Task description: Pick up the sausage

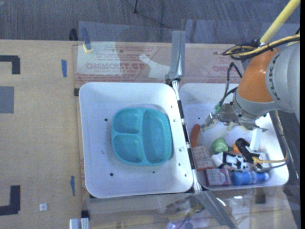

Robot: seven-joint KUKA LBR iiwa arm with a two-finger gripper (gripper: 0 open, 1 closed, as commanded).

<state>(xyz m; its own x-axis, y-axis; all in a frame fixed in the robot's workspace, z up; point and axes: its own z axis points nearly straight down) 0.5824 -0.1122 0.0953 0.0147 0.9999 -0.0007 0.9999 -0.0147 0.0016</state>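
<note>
The sausage [195, 134] is a short orange-red piece lying upright along the left wall of the right bin [205, 95]. My gripper [212, 119] hangs over the middle of that bin, a little to the right of and above the sausage, apart from it. The grey arm with its orange band [255, 82] covers the bin's upper right part. Nothing shows in the gripper's hold.
A teal divided plate [141, 136] lies in the left bin [95, 104]. Near the sausage are a green piece [220, 144], a black and white toy [238, 160], a blue bottle [248, 178] and two reddish packets [202, 157] along the bin's front.
</note>
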